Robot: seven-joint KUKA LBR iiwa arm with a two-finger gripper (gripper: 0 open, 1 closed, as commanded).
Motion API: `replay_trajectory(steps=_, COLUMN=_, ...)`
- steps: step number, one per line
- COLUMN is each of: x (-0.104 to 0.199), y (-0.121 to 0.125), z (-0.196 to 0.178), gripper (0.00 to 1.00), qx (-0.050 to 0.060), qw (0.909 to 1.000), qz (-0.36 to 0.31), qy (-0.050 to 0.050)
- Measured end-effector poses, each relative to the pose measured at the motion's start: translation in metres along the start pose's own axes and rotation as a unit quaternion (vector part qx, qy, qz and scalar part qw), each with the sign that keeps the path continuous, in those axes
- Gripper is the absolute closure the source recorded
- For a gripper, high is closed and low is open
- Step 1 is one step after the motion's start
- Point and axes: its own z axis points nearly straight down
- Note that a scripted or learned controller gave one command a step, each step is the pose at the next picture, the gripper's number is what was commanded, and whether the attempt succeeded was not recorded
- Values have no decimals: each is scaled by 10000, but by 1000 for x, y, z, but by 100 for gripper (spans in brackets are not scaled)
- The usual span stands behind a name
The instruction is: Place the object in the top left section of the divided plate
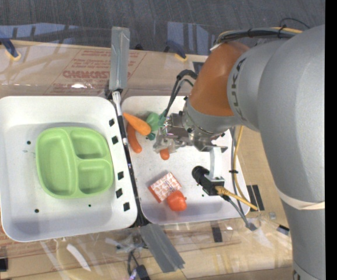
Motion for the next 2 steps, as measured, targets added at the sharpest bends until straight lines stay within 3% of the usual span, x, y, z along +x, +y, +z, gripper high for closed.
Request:
replay_trajectory(steps=1, x=85, y=71, z=-11, gripper=100, qx=-19, qw=9890, qz=-1477, qy=-5)
replay_trajectory(steps=2, x=169, y=0, z=100, gripper=100, qx=-11, qw=9953, qz=-966, qy=-6)
